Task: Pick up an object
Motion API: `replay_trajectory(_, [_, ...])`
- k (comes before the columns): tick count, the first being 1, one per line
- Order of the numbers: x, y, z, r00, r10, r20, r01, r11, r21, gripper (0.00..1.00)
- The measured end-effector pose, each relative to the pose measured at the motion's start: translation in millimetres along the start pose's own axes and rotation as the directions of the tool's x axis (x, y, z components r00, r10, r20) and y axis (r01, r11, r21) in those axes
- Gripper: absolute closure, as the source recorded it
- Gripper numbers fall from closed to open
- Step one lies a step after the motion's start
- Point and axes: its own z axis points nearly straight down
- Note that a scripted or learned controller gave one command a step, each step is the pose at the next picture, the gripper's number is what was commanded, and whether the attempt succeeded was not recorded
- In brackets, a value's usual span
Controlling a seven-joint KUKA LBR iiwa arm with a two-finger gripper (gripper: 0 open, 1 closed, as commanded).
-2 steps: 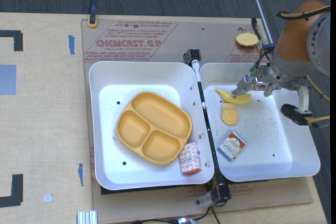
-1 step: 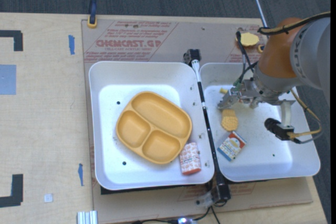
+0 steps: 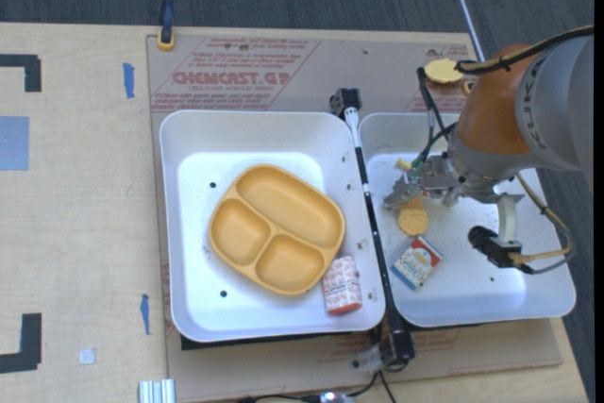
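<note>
Where fingers [image 3: 404, 194] hover, state unclear, round cookie [image 3: 411, 221] lies just below, right bin [image 3: 538, 297].

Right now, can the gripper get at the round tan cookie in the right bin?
Probably yes: the gripper hovers just above the round tan cookie, with nothing lying on it.

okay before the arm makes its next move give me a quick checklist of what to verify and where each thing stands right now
1. Pincer above right bin: ok.
2. Round cookie just below the pincer, unobstructed: ok.
3. Anything held between the fingers: cannot tell.
4. Small blue-and-white packet lies apart from the cookie: ok.
5. Yellow divided plate and red-and-white packet sit in left bin, out of the way: ok.
</note>
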Motion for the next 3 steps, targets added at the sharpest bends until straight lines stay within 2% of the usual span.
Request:
replay_trajectory(1, [0.1, 0.8, -10.2, 1.0, 0.0, 0.0, 0.0, 1.0, -0.003, 1.0])
replay_trajectory(2, [44.4, -67.1, -98.9, 1.0, -0.001, 0.0, 0.001, 1.0, 0.002, 1.0])
replay_trajectory(3, [75.2, -104.5, -98.7, 1.0, -0.001, 0.0, 0.001, 1.0, 0.002, 1.0])
